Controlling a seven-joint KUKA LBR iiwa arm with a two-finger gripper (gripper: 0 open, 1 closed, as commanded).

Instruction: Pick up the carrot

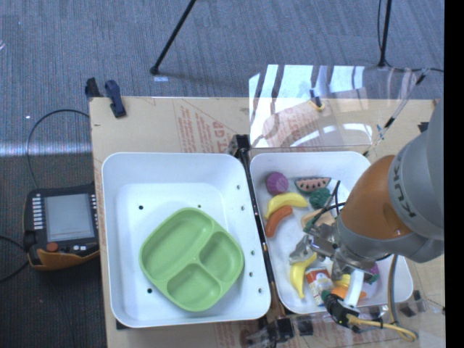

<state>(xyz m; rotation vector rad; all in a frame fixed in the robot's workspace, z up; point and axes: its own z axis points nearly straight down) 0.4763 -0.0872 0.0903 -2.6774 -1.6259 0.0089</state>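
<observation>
Grey arm (406,194) with its orange band reaches from the right over the right bin (377,162); the gripper (310,246) hangs among the toy foods, finger state indiscernible. Carrot (278,220) lies at that bin's left side, touching a banana (284,204). Left bin (123,172) holds a green divided plate (192,258).

The grey arm (428,187) reaches in from the right at the near side of the scene, its orange band (373,201) bulking above the wrist. The wrist points steeply down, and the tool (313,246) hangs low beneath it, toward the left.
</observation>
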